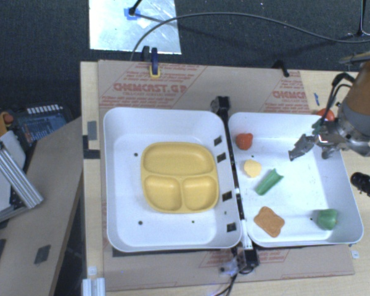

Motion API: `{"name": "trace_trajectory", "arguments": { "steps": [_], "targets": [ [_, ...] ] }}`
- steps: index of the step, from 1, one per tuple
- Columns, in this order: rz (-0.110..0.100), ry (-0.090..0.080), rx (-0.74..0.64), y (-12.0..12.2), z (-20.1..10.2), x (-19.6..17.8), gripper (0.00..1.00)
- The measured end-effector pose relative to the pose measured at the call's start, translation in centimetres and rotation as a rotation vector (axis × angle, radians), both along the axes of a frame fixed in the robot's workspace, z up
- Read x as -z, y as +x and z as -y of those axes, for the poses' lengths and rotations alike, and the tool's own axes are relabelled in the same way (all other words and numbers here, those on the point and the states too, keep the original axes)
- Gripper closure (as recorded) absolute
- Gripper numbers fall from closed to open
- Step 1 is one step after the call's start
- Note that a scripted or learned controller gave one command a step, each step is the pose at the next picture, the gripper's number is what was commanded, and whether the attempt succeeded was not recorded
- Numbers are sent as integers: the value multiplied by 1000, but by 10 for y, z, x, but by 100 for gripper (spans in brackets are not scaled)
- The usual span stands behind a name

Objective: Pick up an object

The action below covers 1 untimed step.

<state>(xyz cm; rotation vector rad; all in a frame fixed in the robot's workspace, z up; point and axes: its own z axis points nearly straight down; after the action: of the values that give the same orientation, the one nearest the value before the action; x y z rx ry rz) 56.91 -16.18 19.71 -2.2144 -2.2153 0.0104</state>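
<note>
- On my feed's left, the left bin [114, 165] holds a yellow divided tray [177, 176] lying flat near its middle; I read it as a drop-off spot, though this task only asks for a lift.
- A black hinge strip [230, 171] runs between the two bins, which sit edge to edge on a cardboard sheet [172, 82].
- The right bin [342, 184] carries all the loose candidates, spread well apart from one another, which I judge leaves room for fingers to come down around any one of them.
- Nearest the divider sit a red-orange piece [244, 141] at the top, a pale yellow piece [252, 168] just below it, and a green elongated piece [269, 182] tilted beside that.
- A flat orange-brown piece [269, 221] lies toward the near edge, and a rounded green piece [326, 218] rests in the near right corner.
- The gripper [305, 147] hangs over the upper right part of the right bin, reaching in from the right and carrying nothing; whether its pincer is spread or closed I cannot tell at this angle.
- No piece touches it; the red-orange and pale yellow pieces lie nearest to its left, so I judge the pick as not yet begun.
</note>
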Motion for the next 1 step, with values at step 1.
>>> {"name": "trace_trajectory", "arguments": {
  "steps": [1],
  "targets": [
    [12,-2,-3,3,0,-7,0]
  ]
}}
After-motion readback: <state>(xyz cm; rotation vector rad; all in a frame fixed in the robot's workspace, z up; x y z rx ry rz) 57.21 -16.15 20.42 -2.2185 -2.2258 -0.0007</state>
